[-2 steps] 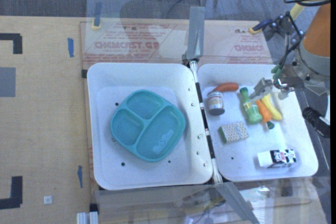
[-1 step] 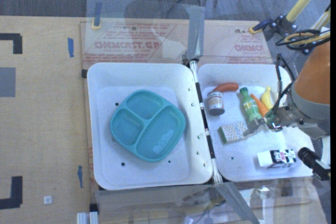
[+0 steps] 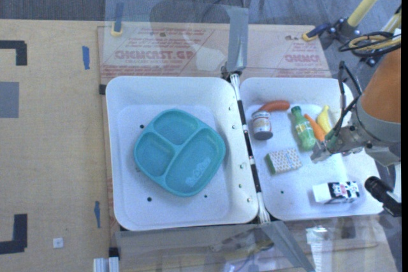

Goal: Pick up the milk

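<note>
The milk (image 3: 336, 192) is a small white carton with black cow patches. It lies on its side near the front right corner of the right bin (image 3: 287, 204). My gripper (image 3: 324, 150) hangs over the right bin's middle right, just beside the base of a green bottle (image 3: 303, 129). It is behind the milk, roughly a carton's length away and apart from it. Nothing shows in its grasp. The grey wrist and orange band (image 3: 387, 93) rise to the right.
The right bin also holds a red sausage (image 3: 275, 106), a metal can (image 3: 261, 125), a carrot (image 3: 315, 127), a banana (image 3: 325, 118) and a green-edged sponge (image 3: 284, 160). A teal divided plate (image 3: 180, 151) lies in the left bin (image 3: 121, 137). Cables hang at right.
</note>
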